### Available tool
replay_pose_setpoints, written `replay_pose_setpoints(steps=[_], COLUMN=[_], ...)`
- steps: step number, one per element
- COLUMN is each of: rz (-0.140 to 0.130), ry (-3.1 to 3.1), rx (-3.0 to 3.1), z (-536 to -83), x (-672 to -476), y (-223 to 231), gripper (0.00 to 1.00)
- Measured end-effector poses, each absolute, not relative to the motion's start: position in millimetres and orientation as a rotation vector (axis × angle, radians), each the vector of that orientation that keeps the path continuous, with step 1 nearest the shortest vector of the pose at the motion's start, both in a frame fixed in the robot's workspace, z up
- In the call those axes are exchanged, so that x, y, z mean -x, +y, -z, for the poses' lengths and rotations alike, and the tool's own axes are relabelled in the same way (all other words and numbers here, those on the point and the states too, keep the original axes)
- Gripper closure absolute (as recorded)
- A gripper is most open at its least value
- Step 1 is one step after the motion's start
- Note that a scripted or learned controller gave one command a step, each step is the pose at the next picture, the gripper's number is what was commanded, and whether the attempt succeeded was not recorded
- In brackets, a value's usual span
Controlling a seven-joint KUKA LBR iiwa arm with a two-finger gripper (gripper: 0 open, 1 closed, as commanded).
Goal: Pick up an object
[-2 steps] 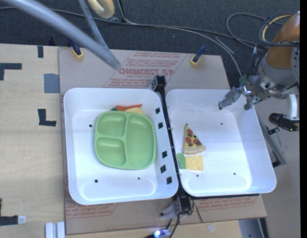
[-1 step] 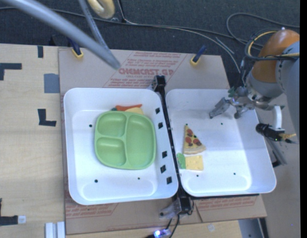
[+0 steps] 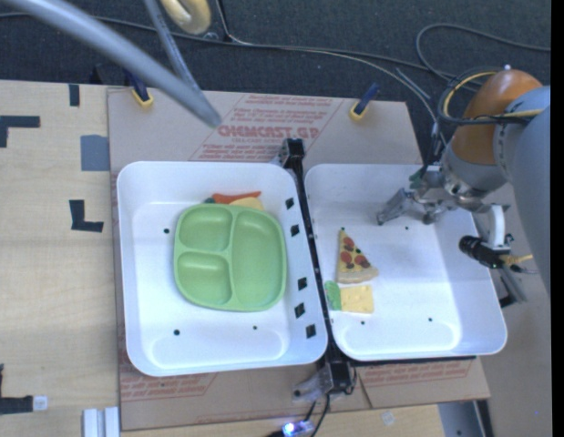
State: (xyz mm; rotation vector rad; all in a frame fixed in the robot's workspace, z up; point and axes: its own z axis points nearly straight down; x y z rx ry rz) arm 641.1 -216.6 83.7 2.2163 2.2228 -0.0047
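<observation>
We saw the gripper (image 3: 391, 213) low over the far part of the right bin (image 3: 464, 321), its two fingers spread apart with nothing between them. The pizza slice (image 3: 353, 257) lay near the bin's left wall, well apart from the gripper, with a yellow cheese piece (image 3: 357, 299) just nearer. In the left bin (image 3: 145, 335) sat a green divided plate (image 3: 231, 256), and an orange piece (image 3: 236, 197) showed at its far edge.

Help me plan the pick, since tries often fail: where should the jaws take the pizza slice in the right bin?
Probably from straight above, closing across the wide crust end of the pizza slice. It lies flat, point toward the bin's far side, so its edges are low. The yellow piece lies close against the crust, so grip side to side.
</observation>
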Motion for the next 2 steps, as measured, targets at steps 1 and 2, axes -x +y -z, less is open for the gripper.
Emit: replay_pose_setpoints(steps=[1,2], rz=[0.001,-0.004], ry=[2.22,2.22], rx=[-2.211,-2.217], z=[-97.6,-158.5], x=[-642.9,-650.0], y=[-216.9,-220.9], gripper=[1.0,1.0])
